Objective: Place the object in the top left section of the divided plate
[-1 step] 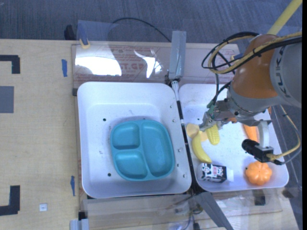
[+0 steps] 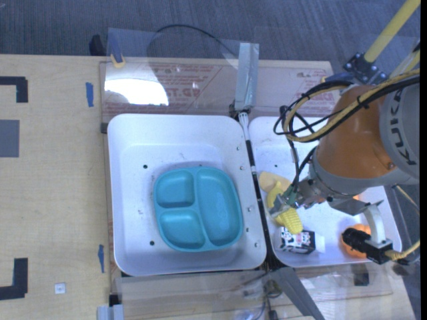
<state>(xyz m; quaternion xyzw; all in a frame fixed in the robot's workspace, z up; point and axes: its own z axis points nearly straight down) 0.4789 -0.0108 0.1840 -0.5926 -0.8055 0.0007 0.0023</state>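
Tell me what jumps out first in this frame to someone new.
The teal divided plate sits in the middle of the left bin, all its sections bare. On the right, the bulky orange-banded arm looms over the right bin, its hand low at a cluster by the bin's left wall: a yellow corn cob, a pale yellow piece and a black-and-white carton. An orange toy lies further right.

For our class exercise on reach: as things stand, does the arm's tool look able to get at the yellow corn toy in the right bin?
Probably yes. The tool hangs right over the yellow corn toy in the right bin, with nothing between them; the black-and-white carton lies just beside it.
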